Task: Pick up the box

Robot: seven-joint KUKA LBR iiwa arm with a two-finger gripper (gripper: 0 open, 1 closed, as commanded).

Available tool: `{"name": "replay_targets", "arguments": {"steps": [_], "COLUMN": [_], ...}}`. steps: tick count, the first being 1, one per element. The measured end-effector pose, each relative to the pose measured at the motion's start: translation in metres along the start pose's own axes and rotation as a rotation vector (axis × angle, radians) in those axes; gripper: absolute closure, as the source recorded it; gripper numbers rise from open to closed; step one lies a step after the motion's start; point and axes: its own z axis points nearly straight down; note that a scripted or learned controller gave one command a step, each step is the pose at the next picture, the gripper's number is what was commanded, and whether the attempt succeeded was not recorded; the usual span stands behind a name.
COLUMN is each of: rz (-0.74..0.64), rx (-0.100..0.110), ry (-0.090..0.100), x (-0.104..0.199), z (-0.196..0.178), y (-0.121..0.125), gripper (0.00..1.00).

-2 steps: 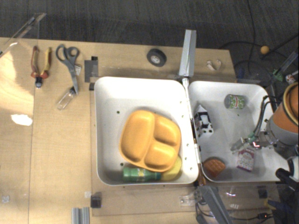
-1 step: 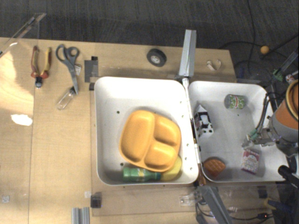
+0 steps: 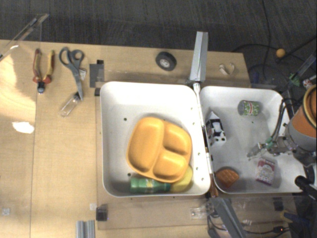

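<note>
The box point(image 3: 266, 172) is a small pink and white carton lying flat on the floor of the right bin point(image 3: 233, 95), near its front right corner. My gripper point(image 3: 258, 150) hangs over the same bin, just behind the box and a little to its left, apart from it. Nothing shows in the gripper. The grey arm with its orange band point(image 3: 308, 114) comes in from the right edge, above the bin's right wall.
The right bin also holds a green can point(image 3: 249, 107) at the back, a small black and white object point(image 3: 216, 131) by the left wall and a brown round thing point(image 3: 227, 176) at the front. In the left bin point(image 3: 114, 133) lie a yellow divided plate point(image 3: 159, 148) and a green bottle point(image 3: 146, 185).
</note>
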Motion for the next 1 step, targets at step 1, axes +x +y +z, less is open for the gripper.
{"name": "replay_targets", "arguments": {"steps": [1], "rz": [0.009], "rx": [0.013], "ry": [0.009], "x": [0.0021], "z": [0.0127], "y": [-0.0049], "gripper": [0.00]}}
